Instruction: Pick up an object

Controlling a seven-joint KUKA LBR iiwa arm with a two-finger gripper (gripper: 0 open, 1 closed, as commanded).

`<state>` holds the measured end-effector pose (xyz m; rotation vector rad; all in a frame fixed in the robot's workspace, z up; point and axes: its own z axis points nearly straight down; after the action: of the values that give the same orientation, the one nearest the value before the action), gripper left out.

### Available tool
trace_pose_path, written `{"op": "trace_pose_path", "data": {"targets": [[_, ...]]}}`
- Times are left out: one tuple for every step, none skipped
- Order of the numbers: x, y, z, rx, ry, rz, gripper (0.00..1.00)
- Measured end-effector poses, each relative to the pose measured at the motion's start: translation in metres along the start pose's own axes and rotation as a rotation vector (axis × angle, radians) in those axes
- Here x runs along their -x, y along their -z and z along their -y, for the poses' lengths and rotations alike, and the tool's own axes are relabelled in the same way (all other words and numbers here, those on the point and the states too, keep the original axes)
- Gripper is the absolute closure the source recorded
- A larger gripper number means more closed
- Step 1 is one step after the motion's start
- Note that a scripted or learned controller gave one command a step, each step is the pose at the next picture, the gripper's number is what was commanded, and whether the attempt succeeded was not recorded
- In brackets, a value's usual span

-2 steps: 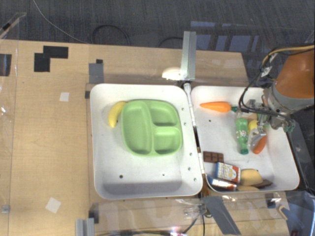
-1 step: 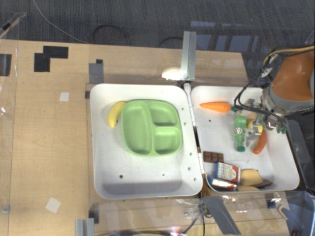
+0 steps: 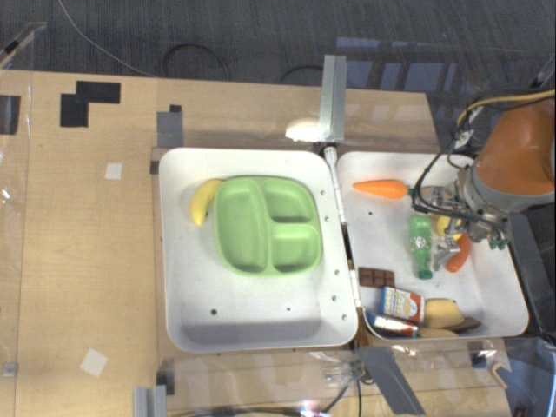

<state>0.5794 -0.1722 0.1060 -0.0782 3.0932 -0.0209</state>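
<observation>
The hand (image 3: 452, 248) hung low in the right bin (image 3: 512, 311), just right of the green bottle (image 3: 421, 246), which lay lengthwise toward the camera; its grip I cannot tell.

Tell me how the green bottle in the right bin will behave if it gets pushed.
The green bottle lies on its side, so it would probably roll sideways. It looks like light plastic, likely sliding easily on the smooth right bin.

Left bin (image 3: 182, 259), frame centre: green divided plate (image 3: 265, 224), banana (image 3: 203, 201) touching its left edge. Right bin (image 3: 512, 307): carrot (image 3: 380, 188) at top, green bottle (image 3: 421, 246) mid, chocolate bar (image 3: 376, 277) and juice carton (image 3: 400, 304) lower. Gripper (image 3: 450, 248) low beside bottle, right side of frame.
</observation>
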Motion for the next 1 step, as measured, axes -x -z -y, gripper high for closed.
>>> {"op": "trace_pose_path", "data": {"targets": [[-0.0253, 0.0006, -0.0284, 0.003, -0.076, 0.003, 0.0]]}}
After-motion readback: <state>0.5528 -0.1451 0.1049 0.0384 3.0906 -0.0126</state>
